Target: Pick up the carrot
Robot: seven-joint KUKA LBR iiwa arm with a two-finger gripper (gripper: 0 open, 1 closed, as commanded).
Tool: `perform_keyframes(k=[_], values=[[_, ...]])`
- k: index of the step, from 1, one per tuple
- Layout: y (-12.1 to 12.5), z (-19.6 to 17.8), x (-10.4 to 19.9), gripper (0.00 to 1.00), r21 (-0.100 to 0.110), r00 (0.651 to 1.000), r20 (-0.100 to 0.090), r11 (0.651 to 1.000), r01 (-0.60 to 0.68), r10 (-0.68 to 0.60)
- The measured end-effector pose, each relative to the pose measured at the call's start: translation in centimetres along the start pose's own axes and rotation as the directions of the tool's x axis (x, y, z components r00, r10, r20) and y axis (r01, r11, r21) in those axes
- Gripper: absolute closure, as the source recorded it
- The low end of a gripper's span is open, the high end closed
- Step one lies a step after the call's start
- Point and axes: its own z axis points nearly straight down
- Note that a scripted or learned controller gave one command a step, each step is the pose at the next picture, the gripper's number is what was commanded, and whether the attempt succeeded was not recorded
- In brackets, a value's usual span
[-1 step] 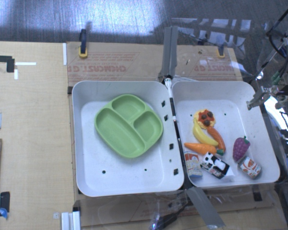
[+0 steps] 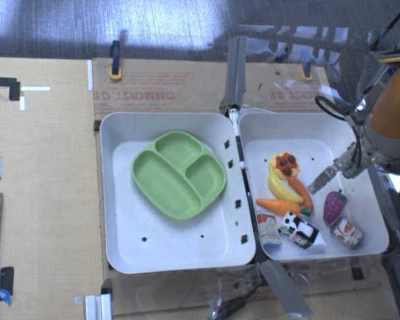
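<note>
Jaws hang low in the right bin, reaching in from the right side. I cannot tell how far open they are, and nothing shows between them.

One carrot lies just below and to the left of the jaws, flat on the bin floor, with its thin end pointing left. A second orange carrot lies right beside the jaw tips, just to their left, leaning along the yellow banana. Further left and a bit up from the jaws sits a small pizza slice with red dots.

Just below and to the right of the jaws sits a purple bunch of grapes, close to the tips. Lower down near the front wall lie a small can, a black and white carton and a little box. They are packed close together, so there is not much room down there.

Up above the jaws the bin floor is bare white, with plenty of room.

Far to the left of the jaws, past the wall between the bins, the left bin holds a green plate with three parts. Both bins rest on the table.
</note>
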Motion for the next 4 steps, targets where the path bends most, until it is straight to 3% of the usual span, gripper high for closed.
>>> perform_keyframes(k=[1,2,3,4], values=[[-2.2,4.3,-1.4,0.00,0.001,0.986,-0.001,0.986,-0.167,0.167],[-1.7,7.7,6.9,0.00,-0.001,0.992,0.001,0.992,-0.125,0.125],[-1.6,7.7,6.5,0.00,-0.001,0.983,0.000,0.983,-0.186,0.186],[-1.6,6.8,6.4,1.00,-0.001,0.982,0.001,0.982,-0.189,0.189]])
